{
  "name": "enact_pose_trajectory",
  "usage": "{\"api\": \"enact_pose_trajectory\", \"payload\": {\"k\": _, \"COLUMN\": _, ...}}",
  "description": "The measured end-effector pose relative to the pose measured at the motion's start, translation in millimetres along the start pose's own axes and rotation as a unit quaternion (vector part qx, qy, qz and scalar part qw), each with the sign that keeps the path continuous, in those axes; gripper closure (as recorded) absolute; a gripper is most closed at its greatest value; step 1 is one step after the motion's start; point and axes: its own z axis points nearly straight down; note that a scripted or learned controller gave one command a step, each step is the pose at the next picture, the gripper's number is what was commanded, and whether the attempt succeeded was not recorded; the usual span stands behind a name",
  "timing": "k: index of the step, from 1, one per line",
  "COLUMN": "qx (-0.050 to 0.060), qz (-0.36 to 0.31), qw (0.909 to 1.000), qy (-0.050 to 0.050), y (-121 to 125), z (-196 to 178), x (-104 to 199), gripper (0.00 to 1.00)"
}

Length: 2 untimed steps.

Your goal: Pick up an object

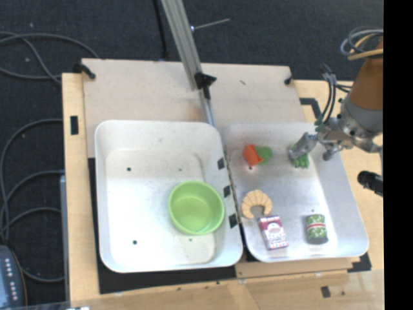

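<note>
We see a small green object lying in the upper part of the right bin, bumpy in outline, perhaps a plastic toy vegetable. The gripper sits directly over it, its grey metal fingers slanting down to the object's top; we cannot tell how far apart they are or whether they grip anything. Behind it the arm shows its orange band and looped cables.

To the left in the same bin lies an orange-red carrot toy with a green leafy end. Lower down we find a tan, ridged croissant curved into a crescent, just above a flat red-and-white carton, and well to the right a squat green can with a printed label.

The left bin, smooth white plastic with rounded corners, holds a round lime-green bowl near its lower right.
</note>
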Motion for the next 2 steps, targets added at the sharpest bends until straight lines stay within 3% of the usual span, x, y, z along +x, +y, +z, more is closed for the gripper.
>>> {"api": "enact_pose_trajectory", "payload": {"k": 1, "qx": 0.000, "qz": 0.000, "qw": 1.0000, "qy": 0.000, "y": 0, "z": 0, "x": 0, "gripper": 0.00}}
{"api": "enact_pose_trajectory", "payload": {"k": 2, "qx": 0.003, "qz": 0.002, "qw": 1.0000, "qy": -0.001, "y": -3, "z": 62, "x": -6, "gripper": 0.00}}
